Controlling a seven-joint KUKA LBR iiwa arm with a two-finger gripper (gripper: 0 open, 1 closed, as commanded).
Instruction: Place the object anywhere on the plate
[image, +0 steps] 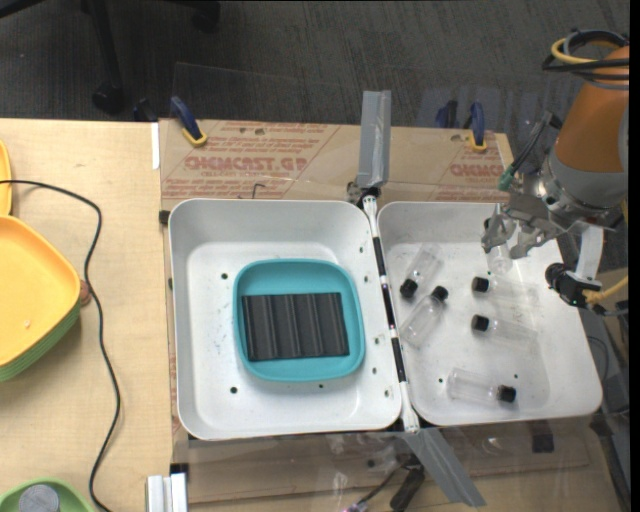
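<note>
My end effector (508, 238) hangs over the right bin's (560, 395) far edge; I can't tell whether it grips anything. The vials (432, 272) lie scattered in that bin, the plate (298, 322) in the left. I should centre over one vial before descending.
</note>
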